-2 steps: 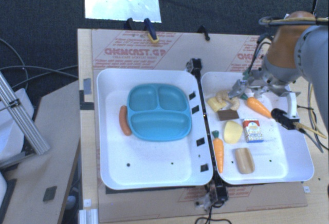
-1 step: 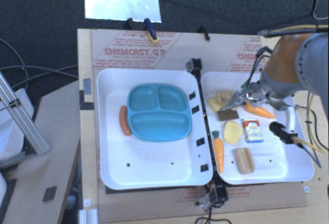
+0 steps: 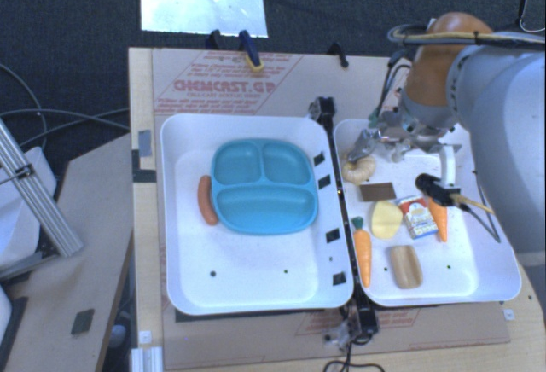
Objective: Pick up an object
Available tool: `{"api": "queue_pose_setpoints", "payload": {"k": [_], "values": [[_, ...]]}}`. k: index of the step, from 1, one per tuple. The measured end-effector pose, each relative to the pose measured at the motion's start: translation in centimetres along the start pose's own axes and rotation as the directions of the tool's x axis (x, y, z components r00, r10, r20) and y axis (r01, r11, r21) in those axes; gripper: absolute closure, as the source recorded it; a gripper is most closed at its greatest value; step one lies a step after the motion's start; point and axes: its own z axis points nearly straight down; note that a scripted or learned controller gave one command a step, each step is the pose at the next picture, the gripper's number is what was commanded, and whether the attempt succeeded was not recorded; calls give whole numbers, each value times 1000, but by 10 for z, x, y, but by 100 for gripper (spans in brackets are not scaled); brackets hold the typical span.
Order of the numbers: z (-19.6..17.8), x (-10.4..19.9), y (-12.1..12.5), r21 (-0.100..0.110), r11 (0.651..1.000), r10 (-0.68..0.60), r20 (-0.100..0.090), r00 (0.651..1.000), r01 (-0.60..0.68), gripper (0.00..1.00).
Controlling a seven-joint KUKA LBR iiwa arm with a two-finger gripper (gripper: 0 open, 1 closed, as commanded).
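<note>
in the right bin [image 3: 490,276], two carrots [image 3: 363,252], one potato [image 3: 386,219].

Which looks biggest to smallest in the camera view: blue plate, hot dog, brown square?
1. blue plate
2. hot dog
3. brown square
Hot dog and brown square are close in area, so that order is unsure.
</note>
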Motion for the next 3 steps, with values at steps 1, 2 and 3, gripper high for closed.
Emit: {"api": "queue_pose_setpoints", "payload": {"k": [1,2,3], "values": [[1,-21,-57,-13,1000,14,0,1000,-14,0],[-9,10,-137,-10,1000,14,0,1000,-14,0],[-19,11,-134,-14,1000,13,-2,1000,-13,100]]}}
